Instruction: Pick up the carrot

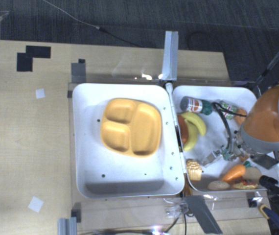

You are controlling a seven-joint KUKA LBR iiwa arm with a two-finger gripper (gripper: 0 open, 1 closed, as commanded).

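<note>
You'll find the carrot [234,172] near the right bin's [213,93] near edge, just right of the gripper [220,154]. Its jaws look parted and hold nothing. The bottle's [197,105] label is too small to read.

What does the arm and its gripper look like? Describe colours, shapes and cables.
The arm is a rounded, bulky body with a broad orange band over a grey section near the wrist. Black cables loop from it across the right bin. The gripper is small, metallic grey and angular, with bare silvery parts at its tip.
</note>
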